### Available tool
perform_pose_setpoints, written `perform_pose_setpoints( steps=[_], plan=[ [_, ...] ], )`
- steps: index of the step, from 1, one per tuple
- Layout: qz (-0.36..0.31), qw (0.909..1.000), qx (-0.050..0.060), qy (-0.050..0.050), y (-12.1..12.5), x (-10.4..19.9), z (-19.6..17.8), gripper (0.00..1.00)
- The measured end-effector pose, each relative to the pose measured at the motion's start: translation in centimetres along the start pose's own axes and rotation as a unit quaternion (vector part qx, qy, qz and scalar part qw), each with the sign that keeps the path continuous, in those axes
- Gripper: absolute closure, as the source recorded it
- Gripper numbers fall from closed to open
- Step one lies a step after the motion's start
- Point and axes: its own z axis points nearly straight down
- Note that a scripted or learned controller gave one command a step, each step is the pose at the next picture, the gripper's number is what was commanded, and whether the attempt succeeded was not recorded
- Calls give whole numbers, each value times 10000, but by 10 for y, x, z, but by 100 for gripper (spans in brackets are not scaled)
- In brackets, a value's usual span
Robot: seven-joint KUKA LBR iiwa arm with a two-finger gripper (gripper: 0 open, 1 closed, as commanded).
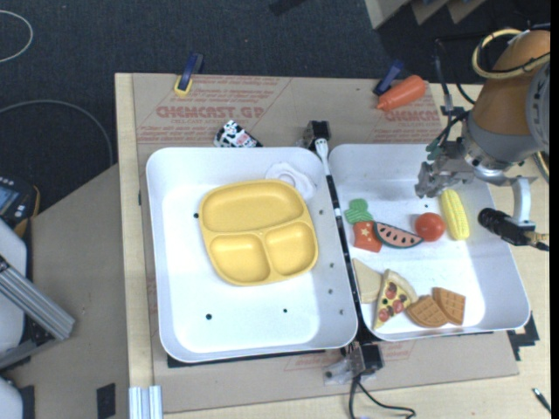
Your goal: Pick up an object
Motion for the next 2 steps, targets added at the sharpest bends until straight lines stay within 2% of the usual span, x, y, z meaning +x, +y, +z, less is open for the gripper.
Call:
perform_pose_setpoints(
  steps=[2],
  plan=[
    [-6,10000,-3,0,8,-8,-88,100]
  ],
)
